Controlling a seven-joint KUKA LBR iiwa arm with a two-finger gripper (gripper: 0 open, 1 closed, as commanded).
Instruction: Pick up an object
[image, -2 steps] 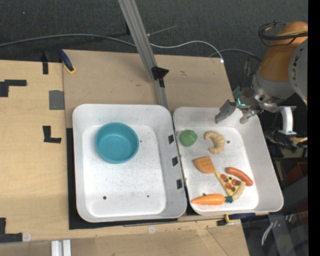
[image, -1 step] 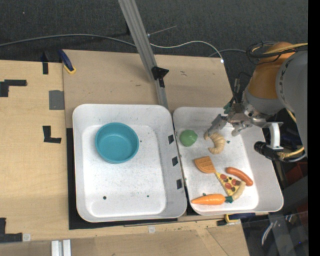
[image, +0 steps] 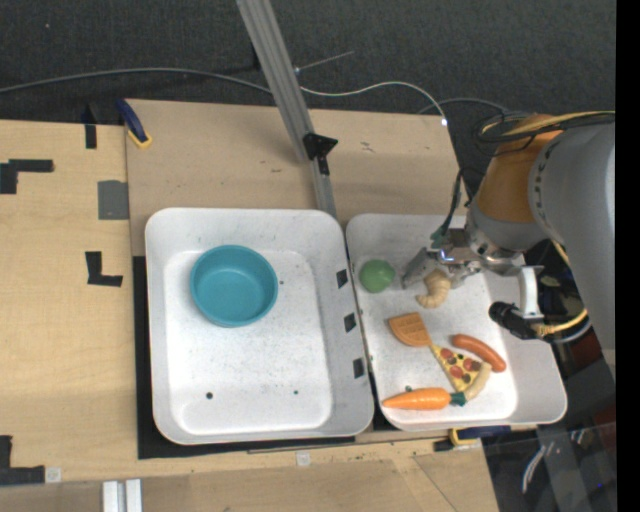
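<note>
Robotics lab: taped wooden bench (image: 230, 150), loose cables (image: 150, 75), a slanting metal pole (image: 285, 85) and twin white bins (image: 160, 300) of toy food left of the jaws.

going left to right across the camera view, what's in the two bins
blue bowl → green ball → orange spatula → gripper over a tan piece → hot dog. The carrot and pizza slice span too much of the same stretch to place.

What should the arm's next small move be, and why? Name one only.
Probably lower straight down a little: the end effector sits just above the beige toy in the right bin, with the green ball off to one side.
</note>
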